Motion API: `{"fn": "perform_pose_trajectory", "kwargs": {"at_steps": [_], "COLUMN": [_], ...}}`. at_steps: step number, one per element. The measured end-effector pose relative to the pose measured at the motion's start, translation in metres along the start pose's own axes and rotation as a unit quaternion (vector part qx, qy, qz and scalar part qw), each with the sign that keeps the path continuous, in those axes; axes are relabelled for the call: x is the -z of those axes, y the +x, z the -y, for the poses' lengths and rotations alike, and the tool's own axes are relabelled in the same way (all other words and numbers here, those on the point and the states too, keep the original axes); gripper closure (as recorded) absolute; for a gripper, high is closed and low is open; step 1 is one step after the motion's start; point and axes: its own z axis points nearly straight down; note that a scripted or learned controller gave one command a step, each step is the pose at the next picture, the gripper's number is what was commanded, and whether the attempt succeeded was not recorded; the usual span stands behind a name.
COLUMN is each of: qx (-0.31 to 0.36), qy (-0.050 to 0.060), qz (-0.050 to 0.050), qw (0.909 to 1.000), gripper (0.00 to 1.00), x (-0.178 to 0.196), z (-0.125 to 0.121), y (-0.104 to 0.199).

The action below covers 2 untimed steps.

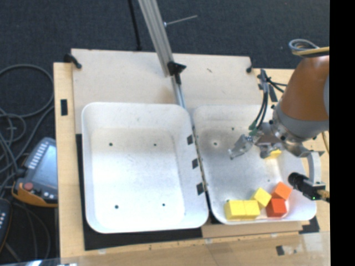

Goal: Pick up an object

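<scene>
Along the near edge of my right bin (222, 148) I see a yellow block (242, 208), a smaller yellow cube (262, 196) and two orange cubes (277, 206), bunched toward its near right corner. My hand (242, 147) hovers over the bin's middle, nothing visibly between its fingers; how far open, I cannot tell. Left bin (138, 165) sits alongside.

Two bins (138, 165), white plastic, matt, faintly speckled. Bench (161, 65), pale wood board, smooth, unvarnished look. Slanted rail (155, 26), ribbed silvery metal. Blocks, yellow (242, 209) and orange (277, 206), matt, smooth-faced. Arm band (308, 87), orange, glossy. Gripper (242, 147), dull grey metal. Floor (55, 15), dark, rough carpet.
</scene>
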Motion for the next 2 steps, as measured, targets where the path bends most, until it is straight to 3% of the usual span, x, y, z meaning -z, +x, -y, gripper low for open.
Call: {"fn": "perform_pose_trajectory", "kwargs": {"at_steps": [1, 2], "qx": [0.001, 0.000], "qy": [0.004, 0.003], "qz": [0.000, 0.001], "qw": [1.0000, 1.0000], "gripper": [0.00, 0.00], "x": [-0.057, -0.073], "z": [0.007, 0.025], "y": [-0.035, -0.094]}}
